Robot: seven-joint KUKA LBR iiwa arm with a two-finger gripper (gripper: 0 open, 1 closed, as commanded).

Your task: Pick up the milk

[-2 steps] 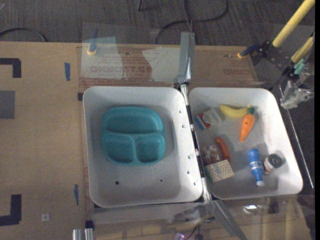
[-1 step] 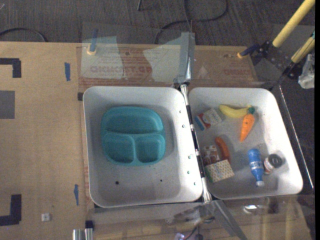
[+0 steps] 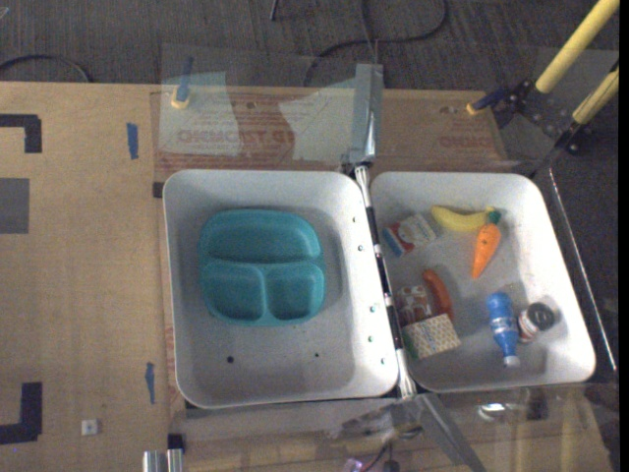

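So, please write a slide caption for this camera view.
Teal tray in the left bin; milk carton, banana, carrot and bottle in the right bin.

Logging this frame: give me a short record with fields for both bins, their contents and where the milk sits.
left bin: holds a teal divided tray
right bin: holds the loose items
milk: small carton, upper left of the right bin, lying beside the banana
other items: carrot, blue bottle, sausage, patterned box, dark round can
milk status: lying in the bin, not picked up
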